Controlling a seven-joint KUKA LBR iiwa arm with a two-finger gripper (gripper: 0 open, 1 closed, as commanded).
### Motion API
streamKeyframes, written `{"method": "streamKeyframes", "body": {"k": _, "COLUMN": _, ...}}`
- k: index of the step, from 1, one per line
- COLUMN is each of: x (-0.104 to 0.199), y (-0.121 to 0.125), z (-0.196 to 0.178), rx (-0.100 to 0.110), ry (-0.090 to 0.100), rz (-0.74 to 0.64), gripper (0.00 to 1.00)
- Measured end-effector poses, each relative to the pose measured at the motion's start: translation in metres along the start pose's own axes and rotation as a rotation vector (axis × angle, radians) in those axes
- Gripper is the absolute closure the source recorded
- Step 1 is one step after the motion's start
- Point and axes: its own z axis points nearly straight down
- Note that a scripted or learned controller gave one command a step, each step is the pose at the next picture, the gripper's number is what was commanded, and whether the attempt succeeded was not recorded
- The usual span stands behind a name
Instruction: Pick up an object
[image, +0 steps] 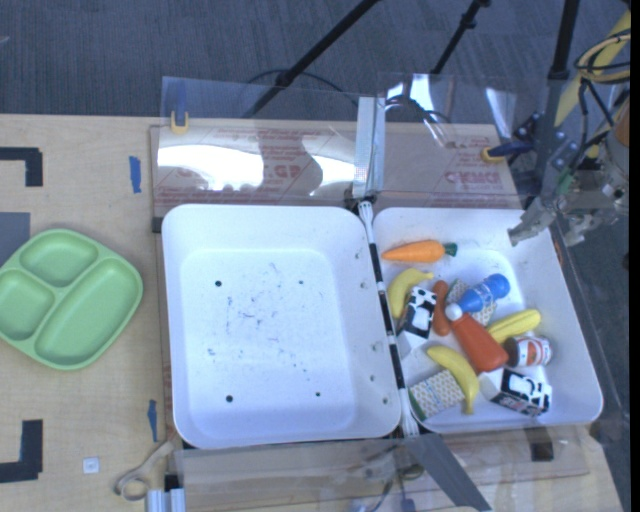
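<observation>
Nearest the camera, at the right bin's (575, 330) front edge, a black-and-white carton (524, 391) is lying toward the front right corner, and a patterned pouch (432, 393) is sitting toward the front left. Just behind them a yellow banana (456, 372) is lying with its long axis running from back left to front right. An orange-red bottle (476, 341) is resting beside it, white cap pointing toward the back left. A small red-and-white can (531, 352) is sitting by the right wall, with a second yellow piece (514, 324) slanting just behind it. A blue bottle (483, 295) is pointing toward the right back corner. Farther back, an orange carrot (414, 252) is lying crosswise, green tip pointing right. The left bin (200, 240) is sitting alongside, and a green divided plate (65, 297) is resting on the counter (70, 150) at its left edge. The hand (560, 222) is hanging over the right bin's back right corner; whether its fingers are apart or together I cannot tell.
</observation>
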Motion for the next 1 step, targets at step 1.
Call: {"method": "streamKeyframes", "body": {"k": 1, "x": 0.0197, "y": -0.0832, "z": 0.1484, "rx": -0.006, "ry": -0.002, "rz": 0.019, "gripper": 0.0}}
